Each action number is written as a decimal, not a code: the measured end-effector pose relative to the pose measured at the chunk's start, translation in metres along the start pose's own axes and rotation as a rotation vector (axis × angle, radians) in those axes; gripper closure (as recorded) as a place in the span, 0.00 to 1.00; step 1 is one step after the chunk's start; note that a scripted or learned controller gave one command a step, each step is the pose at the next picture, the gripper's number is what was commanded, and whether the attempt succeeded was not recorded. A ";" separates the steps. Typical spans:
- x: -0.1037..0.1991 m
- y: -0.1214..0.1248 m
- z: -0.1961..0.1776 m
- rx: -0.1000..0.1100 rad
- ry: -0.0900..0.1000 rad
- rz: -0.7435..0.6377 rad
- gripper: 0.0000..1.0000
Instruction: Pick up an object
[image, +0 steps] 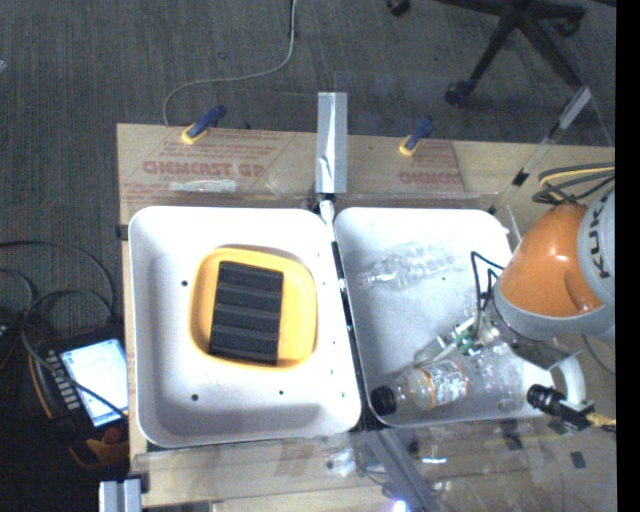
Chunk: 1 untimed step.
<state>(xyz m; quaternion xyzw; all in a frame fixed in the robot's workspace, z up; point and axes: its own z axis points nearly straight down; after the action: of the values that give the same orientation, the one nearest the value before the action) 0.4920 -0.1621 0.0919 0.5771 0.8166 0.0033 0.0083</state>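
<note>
Reaching into right bin (420, 225) | gripper (462, 338) state: cannot tell | clear bottle (425, 385) lying at near edge | seeming light, slippery, crushable | gripping mid-body looking best

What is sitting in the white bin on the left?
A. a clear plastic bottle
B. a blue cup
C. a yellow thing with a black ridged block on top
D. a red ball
C. The left shallow white bin holds a rounded yellow object with a black ridged rectangular block lying on top of it; the clear plastic bottle with a black cap lies in the right bin instead.
</note>
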 end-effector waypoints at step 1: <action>-0.022 0.014 -0.025 0.018 0.008 0.303 0.00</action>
<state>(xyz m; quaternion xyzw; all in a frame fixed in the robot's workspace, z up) 0.5120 -0.1785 0.1178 0.6938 0.7202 -0.0003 -0.0007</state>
